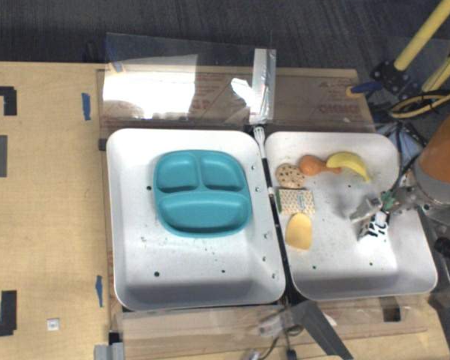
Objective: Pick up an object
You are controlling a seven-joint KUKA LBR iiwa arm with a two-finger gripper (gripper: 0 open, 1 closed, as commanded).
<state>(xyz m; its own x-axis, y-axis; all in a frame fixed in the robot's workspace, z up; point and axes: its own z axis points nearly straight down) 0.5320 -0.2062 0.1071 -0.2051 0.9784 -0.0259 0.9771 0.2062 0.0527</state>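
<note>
**On the bench: two bins, arm at the right bin's 3 o'clock side**

In the right bin, the gripper sits low toward 3 o'clock, the arm entering from the right edge with its orange band above. Whether the gripper is spread or closed cannot be told; nothing is seen between its tips. The objects lie well apart from it, toward 9 to 12 o'clock of that bin: a banana at 12 o'clock, an orange piece just beside it at its 9 o'clock, a cookie touching the orange piece, a patterned square at the cookie's 6 o'clock, and a yellow lump at 6 o'clock again. The left bin holds a teal divided plate, centred. A clear sheet stands at 12 o'clock of the bins.
</note>
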